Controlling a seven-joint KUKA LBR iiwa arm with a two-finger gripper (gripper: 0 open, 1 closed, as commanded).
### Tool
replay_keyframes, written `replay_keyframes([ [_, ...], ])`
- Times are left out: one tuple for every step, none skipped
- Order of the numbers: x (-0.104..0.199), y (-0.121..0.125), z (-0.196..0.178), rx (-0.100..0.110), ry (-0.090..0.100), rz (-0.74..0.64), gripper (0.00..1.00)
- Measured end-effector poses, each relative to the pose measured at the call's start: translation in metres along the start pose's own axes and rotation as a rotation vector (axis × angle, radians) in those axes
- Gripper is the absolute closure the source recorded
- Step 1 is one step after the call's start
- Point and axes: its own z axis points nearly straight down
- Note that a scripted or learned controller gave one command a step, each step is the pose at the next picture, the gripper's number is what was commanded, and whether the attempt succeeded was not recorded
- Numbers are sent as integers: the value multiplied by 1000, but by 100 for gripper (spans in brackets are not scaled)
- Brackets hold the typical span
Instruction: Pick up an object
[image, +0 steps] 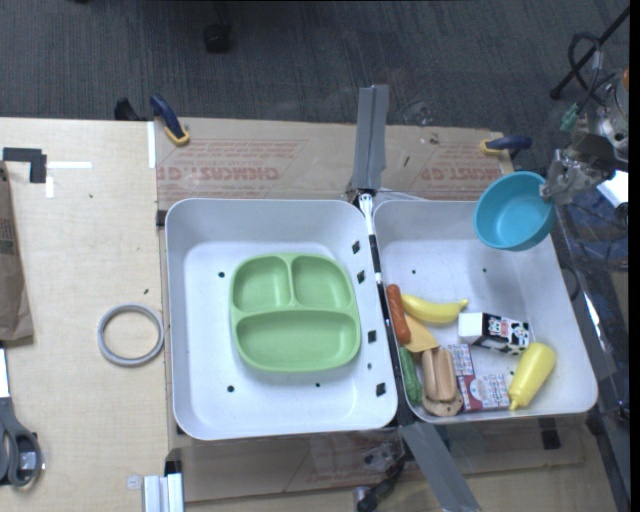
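- Blue bowl (512, 212): at the far right corner of the right bin (560, 300), tilted, its open side facing the camera; it looks lifted above the bin rim.
- Gripper (562, 180): at the bowl's upper right edge, touching or pinching the rim. It is small and partly blurred, so can't tell if it is open or closed on the rim.
- Right bin, near end: yellow banana (432, 309) lies beside a red hot dog (398, 312) at the left wall.
- Small black & white carton (495, 330) sits just right of the banana.
- Yellow squeeze bottle (530, 374) lies tilted near the bin's right front.
- Red & white packet (476, 382) lies flat btw. the bottle and a bun w/ sausage (438, 380).
- Left bin (190, 330): green divided plate (295, 312) w/ three sections sits in the middle.
- On the bench (80, 260), left of the bins: a grey ring (131, 333) lies flat.
- Far edge: two blue & yellow clamps (170, 118) hold cardboard (250, 165).
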Motion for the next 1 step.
replay_keyframes([
  [-8, -83, 56, 0, 1, -110, 100],
])
